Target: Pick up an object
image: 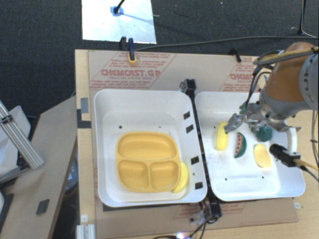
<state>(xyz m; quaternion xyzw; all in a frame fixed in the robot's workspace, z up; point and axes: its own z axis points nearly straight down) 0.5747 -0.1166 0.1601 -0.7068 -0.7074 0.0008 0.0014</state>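
Your tool point(238, 122) hangs over the right white bin point(279, 185) with its spread unclear, just beside the small yellow plastic banana point(221, 136), likely light, stiff and slick, so pinch it across its narrow middle, not the ends.

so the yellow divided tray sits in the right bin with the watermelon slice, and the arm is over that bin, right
Not quite. The camera view shows the yellow divided tray in the left bin, not the right one. The watermelon slice does lie in the right bin, and the arm is over that bin.
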